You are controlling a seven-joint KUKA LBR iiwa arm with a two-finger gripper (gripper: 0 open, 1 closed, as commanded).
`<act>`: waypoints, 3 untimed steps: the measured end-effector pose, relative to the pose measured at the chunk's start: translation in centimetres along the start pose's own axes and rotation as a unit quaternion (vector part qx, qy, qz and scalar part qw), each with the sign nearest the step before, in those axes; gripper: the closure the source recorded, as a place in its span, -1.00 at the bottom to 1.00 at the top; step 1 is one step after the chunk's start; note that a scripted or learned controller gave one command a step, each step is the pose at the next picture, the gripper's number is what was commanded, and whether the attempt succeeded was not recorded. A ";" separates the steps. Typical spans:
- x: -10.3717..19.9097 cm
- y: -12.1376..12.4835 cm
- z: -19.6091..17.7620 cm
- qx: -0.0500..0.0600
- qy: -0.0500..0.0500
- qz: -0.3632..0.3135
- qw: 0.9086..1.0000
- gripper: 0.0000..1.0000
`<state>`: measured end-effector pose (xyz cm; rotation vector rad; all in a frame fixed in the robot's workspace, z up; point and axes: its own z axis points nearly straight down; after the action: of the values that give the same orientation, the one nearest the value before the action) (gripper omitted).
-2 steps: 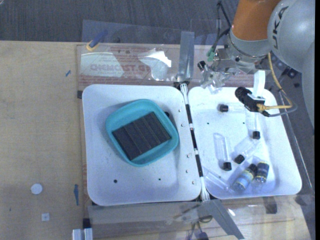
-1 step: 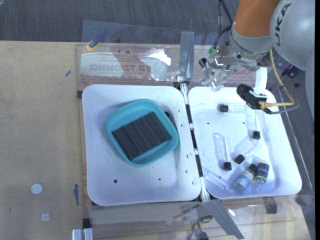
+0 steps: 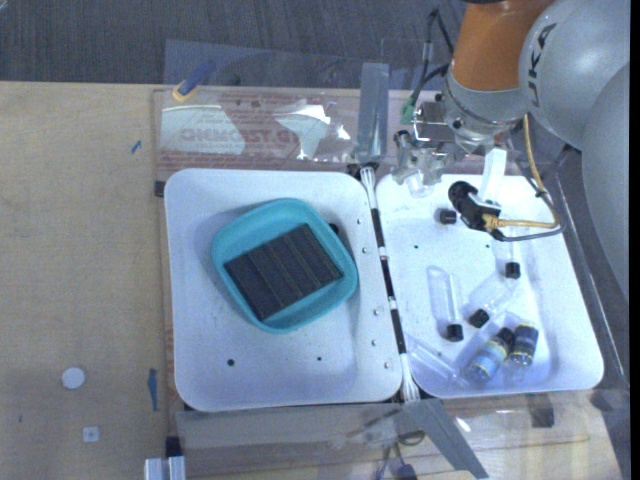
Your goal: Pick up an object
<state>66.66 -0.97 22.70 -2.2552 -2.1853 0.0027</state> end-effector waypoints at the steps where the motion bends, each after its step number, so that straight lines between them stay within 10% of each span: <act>1: 0.0 0.1 -1.0 -0.001 -0.001 -0.001 1.000 1.00; 3: 0.0 0.2 -3.1 -0.004 -0.002 -0.002 1.000 1.00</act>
<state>66.88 -0.95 25.78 -2.2563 -2.1960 -0.0027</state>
